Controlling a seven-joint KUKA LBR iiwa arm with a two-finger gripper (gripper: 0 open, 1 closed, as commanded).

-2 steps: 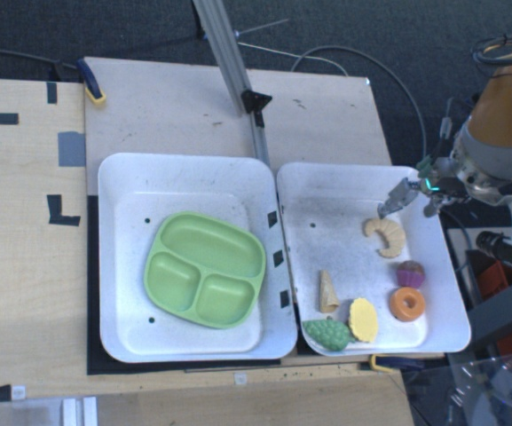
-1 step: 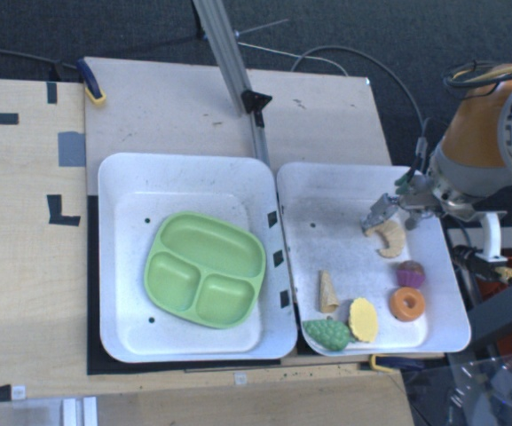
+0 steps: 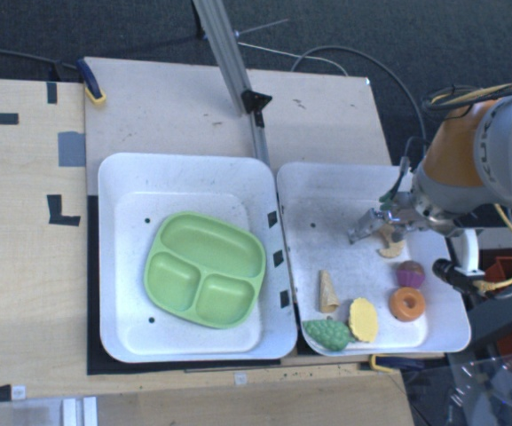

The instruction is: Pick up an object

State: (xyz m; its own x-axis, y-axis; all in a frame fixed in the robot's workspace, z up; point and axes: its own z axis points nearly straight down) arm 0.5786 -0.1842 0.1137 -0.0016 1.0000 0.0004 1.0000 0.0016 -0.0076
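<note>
My gripper [image 3: 373,228] hangs low over the upper right part of the right bin [image 3: 326,193], reaching in from the right. A small tan piece [image 3: 390,249] lies just below and right of it, close to the gripper. Further down sit a purple object [image 3: 410,275] and an orange ring [image 3: 407,304]. A tan cone-shaped piece [image 3: 326,291], a yellow object [image 3: 363,319] and a green leafy object [image 3: 328,334] lie along the bin's front.
The left bin [image 3: 118,238] holds a light green divided plate [image 3: 205,269]. A metal pole [image 3: 229,51] slants down to the seam between the bins. Cables run at the right, near the arm.
</note>
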